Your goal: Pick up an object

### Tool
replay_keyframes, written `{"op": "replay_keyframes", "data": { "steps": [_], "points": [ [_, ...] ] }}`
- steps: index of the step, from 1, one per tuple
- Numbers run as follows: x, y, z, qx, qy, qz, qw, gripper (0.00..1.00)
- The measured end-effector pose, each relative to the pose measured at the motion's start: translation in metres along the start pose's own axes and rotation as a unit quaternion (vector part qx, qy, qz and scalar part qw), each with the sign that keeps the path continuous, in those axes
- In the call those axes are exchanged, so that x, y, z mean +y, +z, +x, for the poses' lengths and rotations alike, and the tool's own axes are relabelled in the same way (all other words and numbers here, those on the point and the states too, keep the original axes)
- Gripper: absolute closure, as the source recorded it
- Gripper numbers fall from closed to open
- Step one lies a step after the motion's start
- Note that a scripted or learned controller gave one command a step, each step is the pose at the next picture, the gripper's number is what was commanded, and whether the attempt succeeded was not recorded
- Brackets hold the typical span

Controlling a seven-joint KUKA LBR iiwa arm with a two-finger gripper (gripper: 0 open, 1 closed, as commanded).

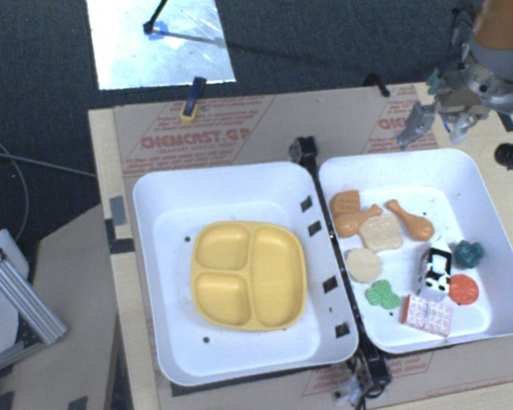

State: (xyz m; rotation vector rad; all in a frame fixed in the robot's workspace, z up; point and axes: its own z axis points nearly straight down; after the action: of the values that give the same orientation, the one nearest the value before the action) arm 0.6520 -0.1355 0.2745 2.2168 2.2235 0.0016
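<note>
Yellow tray, two white bins

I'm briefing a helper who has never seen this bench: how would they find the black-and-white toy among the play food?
Look at the right white bin, the one crowded with small play food, beside the bin that holds the yellow divided plate. In its lower right part, the black-and-white toy stands between a round red piece and a pale round piece. It is the only item patched in black and white.
</note>
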Motion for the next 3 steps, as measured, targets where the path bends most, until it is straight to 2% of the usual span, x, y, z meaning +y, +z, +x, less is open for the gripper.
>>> {"op": "replay_keyframes", "data": {
  "steps": [1, 2, 3],
  "points": [
    [-0.069, 0.089, -0.058, 0.0, 0.004, 0.005, 1.0, 0.0],
    [-0.088, 0.196, -0.056, 0.001, 0.001, 0.004, 1.0, 0.0],
    [-0.098, 0.19, -0.071, 0.0, 0.002, 0.001, 1.0, 0.0]
  ]
}}
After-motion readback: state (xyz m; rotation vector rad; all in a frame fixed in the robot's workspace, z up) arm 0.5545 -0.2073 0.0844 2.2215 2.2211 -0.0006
